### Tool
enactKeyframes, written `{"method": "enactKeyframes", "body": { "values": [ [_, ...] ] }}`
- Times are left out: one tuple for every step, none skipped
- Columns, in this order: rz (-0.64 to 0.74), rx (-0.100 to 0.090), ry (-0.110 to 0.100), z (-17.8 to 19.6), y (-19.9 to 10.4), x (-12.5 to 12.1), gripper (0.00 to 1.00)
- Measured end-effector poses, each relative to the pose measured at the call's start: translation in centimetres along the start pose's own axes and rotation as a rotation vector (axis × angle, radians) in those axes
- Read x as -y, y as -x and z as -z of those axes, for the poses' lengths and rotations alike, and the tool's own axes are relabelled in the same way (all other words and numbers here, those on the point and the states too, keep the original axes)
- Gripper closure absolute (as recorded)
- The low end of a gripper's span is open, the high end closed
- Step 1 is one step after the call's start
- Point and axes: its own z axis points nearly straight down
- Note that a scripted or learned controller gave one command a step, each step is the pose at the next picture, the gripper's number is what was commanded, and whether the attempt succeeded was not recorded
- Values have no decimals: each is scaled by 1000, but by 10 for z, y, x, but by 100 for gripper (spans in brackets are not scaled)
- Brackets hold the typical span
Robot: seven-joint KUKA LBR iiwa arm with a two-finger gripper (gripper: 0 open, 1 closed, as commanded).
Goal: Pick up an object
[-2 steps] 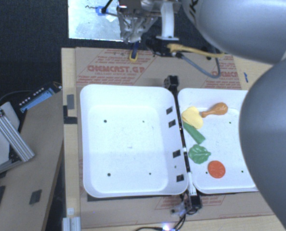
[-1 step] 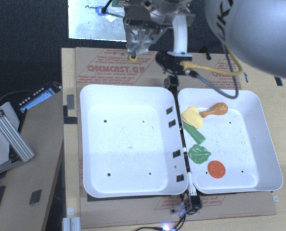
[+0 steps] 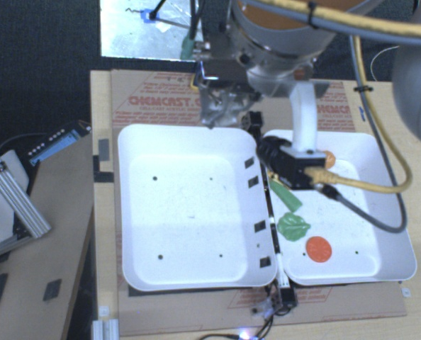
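**Robot arm close overhead, hand at far rim of left bin, objects in right bin**

Grey arm with its orange band is seen largest and nearest, blurred, across the top right. Below it, the hand is placed at the far rim of the left bin, where the bin meets a printed cardboard sheet. Whether the hand is open or closed cannot be told through the blur, and nothing is seen held in it.

Everything that could be picked is found in the right bin. An orange disc lies near the front, with a green leaf-shaped piece just behind it. A green strip lies further back by the dividing wall. A small orange item sits at the far side, partly hidden by robot parts.

A descent from the present spot is judged likely to land on the rim or on bare bin floor, so nothing would be grasped. If the right bin were targeted, the disc and leaf, being flat against the floor, could be pushed rather than gripped. The strip lies so near the wall that a collision could be caused
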Motion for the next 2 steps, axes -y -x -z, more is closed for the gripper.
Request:
{"method": "enactKeyframes", "body": {
  "values": [
    [-14, 9, -7, -5, 71, -35, 100],
    [-2, 6, -9, -5, 31, -5, 100]
  ]
}}
